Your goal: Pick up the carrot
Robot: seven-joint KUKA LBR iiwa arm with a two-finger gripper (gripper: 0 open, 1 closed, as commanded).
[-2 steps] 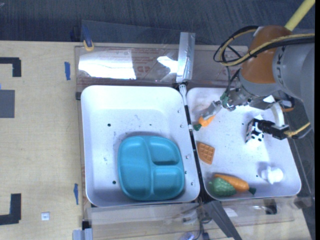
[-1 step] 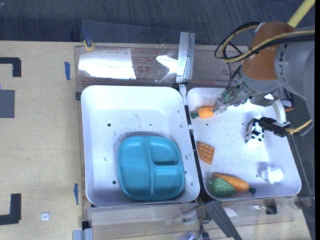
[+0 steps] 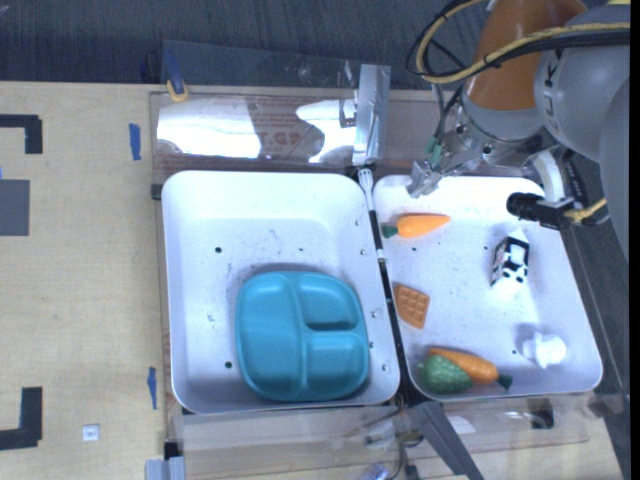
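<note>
An orange carrot with a green stub at its left end lies in the right bin, near the bin's far left corner. A second orange, carrot-like piece lies at the near edge of the same bin, against a green toy vegetable. My gripper hangs over the far rim of the right bin, just above and behind the first carrot and apart from it. Nothing shows in its grasp.
The right bin also holds a waffle piece by the divider, a black-and-white cow toy and a small white object. A teal divided plate sits in the left bin. A metal post stands behind the divider.
</note>
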